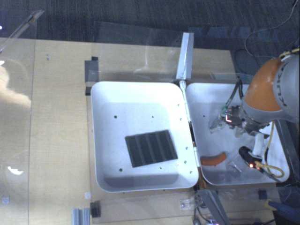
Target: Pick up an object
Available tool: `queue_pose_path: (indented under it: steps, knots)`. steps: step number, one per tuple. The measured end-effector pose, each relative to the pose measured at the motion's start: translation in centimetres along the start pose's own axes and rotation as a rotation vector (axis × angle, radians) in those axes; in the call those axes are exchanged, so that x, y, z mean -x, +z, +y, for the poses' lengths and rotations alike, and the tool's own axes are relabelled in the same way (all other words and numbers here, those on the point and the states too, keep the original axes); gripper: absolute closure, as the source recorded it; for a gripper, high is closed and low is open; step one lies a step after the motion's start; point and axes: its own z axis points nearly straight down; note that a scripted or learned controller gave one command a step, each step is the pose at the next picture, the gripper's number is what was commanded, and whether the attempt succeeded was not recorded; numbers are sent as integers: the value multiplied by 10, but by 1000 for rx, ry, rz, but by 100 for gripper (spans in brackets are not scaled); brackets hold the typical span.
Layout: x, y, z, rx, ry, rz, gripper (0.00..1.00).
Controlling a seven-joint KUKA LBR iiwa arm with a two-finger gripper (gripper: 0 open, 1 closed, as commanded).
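On the desk (56, 125), the right bin (206, 102) serves as the landmark. An orange-brown sausage-shaped object (213, 160) lies on that bin's floor near its front-left corner, just beside the wall it shares with the left bin (108, 107). The pincer (232, 118) hangs over the middle of the right bin, apart from the sausage and farther back; whether it is released or clenched I cannot tell. A dark ribbed mat (151, 147) lies flat in the left bin.
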Motion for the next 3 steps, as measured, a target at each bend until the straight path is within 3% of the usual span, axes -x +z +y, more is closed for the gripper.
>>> queue_pose_path:
  steps: [1,2,3]
  knots:
    - [-21,-34,0,-1,336,0,0]
    - [-18,7,-5,6,337,3,0]
    - [-19,-6,-3,13,336,4,100]
